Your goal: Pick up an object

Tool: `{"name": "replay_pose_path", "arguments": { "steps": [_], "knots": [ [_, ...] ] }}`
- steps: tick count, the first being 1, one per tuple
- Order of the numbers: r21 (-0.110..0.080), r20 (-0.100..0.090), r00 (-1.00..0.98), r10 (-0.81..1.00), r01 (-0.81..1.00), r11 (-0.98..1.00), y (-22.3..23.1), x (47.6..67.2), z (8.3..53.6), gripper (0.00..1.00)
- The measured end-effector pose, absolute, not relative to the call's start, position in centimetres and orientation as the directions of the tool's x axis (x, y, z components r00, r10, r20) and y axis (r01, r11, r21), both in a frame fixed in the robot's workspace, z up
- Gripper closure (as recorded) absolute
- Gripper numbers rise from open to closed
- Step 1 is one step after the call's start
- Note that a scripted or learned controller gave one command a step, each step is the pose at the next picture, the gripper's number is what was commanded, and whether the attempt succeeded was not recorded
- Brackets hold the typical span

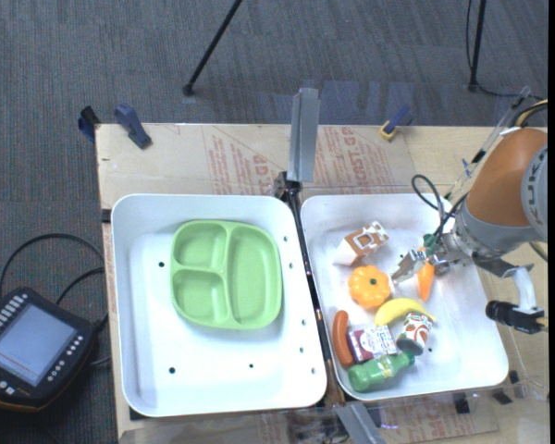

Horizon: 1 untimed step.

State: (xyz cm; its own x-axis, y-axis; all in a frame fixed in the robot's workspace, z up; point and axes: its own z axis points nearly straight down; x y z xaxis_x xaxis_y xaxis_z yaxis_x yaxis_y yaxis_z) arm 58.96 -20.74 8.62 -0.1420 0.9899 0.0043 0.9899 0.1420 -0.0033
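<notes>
Camera view: tool (416,265) beside carrot (426,281) in right bin (486,363); grip state unclear.

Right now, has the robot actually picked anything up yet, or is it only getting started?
Nothing looks lifted yet. The gripper is down in the right bin, close beside the carrot, so reaching is under way. The pumpkin, banana and green bottle lie in that bin. Whether it has a hold on the carrot is unclear. Gripping and lifting remain.
</notes>
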Motion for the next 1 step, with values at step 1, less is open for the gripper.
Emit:
{"name": "replay_pose_path", "arguments": {
  "steps": [1],
  "knots": [
    [-0.004,0.005,-0.141,0.990,0.990,0.141,-20.75,58.98,9.56,1.00]
  ]
}}
